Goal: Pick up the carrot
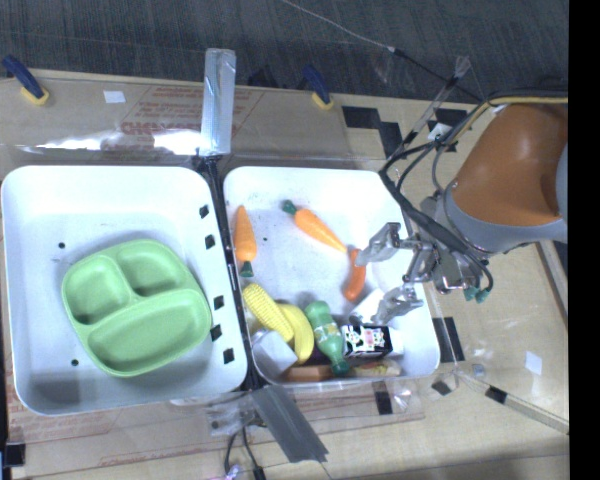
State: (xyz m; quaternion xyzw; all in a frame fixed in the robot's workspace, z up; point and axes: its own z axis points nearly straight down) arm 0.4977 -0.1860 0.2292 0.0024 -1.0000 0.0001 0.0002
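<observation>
The gripper (389,270) hangs over the right edge of the right bin (310,180), its two fingers spread apart with nothing between them. Just left of the fingers lies a small orange carrot (354,274), close beside the upper fingertip but not gripped. Further left and a little up sits a second carrot (317,228) with a green top, and beyond it, by the bin's left wall, a third carrot (244,236). Below the gripper, along the bin's near wall, are a black box (365,340), a green bottle (327,334), a banana (298,328) and a corn cob (263,308). Far left, the left bin (40,198) holds a green divided plate (136,306).
</observation>
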